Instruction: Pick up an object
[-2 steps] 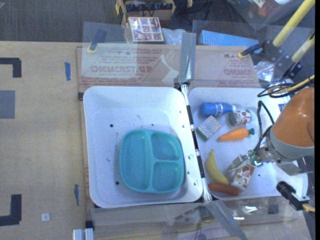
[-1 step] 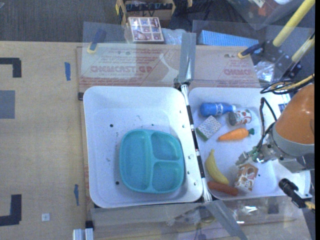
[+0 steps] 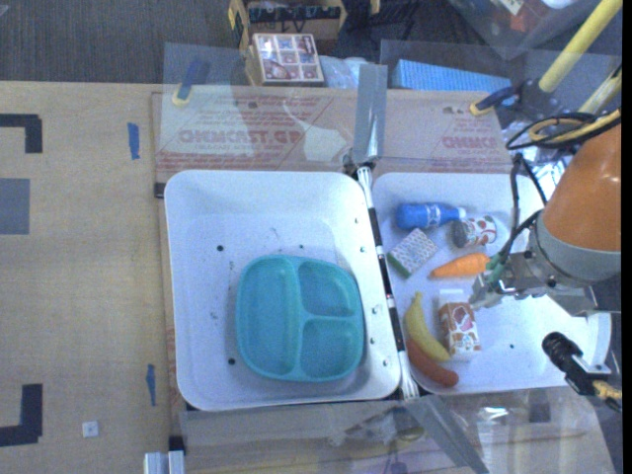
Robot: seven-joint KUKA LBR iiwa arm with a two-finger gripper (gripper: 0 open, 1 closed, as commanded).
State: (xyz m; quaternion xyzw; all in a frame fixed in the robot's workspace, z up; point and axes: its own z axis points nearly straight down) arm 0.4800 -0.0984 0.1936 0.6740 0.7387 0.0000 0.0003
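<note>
Here, scanning left to right from far off the gripper: wooden bench [image 3: 69,294] with black corner marks, well away to the gripper's left. Then the left bin [image 3: 197,215], holding a teal divided plate [image 3: 299,317] — three compartments, lying flat toward the near side. Next, the right bin [image 3: 533,363], under the gripper. Nearest the divider: a grey-green sponge-like block [image 3: 413,251], and below it a banana [image 3: 425,332] lying beside a red-orange sausage-shaped piece [image 3: 434,368]. Above and left of the gripper: a blue bottle [image 3: 427,214] on its side, a small can [image 3: 475,232] just right of it. Directly left of the gripper: an orange carrot [image 3: 459,266], its thick end close to the fingertips. Just below and left: a small red-and-white carton [image 3: 459,327], near but seemingly not clasped. Finally the gripper [image 3: 491,290] itself, low over the bin — whether spread or closed, cannot tell; nothing seen between the fingers. Orange band and grey arm [image 3: 583,215] rising to the right.
</note>
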